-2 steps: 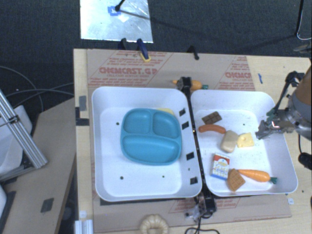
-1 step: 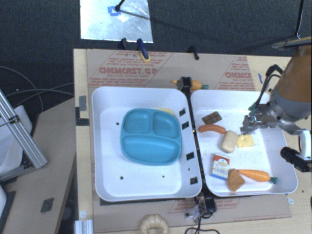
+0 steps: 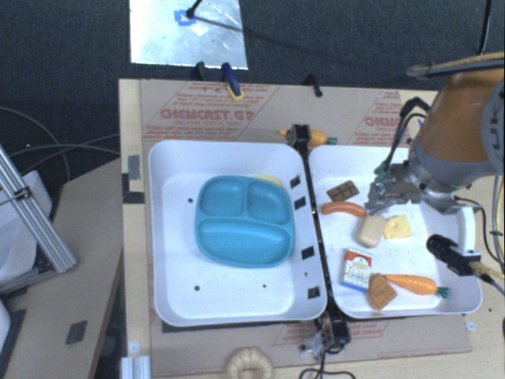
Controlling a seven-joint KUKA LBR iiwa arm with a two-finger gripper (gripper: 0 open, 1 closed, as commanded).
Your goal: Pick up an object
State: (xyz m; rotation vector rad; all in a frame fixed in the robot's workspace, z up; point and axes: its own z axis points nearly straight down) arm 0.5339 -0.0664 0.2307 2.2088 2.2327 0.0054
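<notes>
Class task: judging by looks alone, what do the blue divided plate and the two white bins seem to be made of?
Blue divided plate: probably moulded plastic, with a smooth, even colour, soft sheen and rounded compartment ridges. White bins: probably thin formed plastic, with a uniform matte white surface and rounded corners and rims, though the view can't confirm it.

Dark carpet floor (image 3: pixel 63 46), cardboard-topped bench (image 3: pixel 260 105)
</notes>
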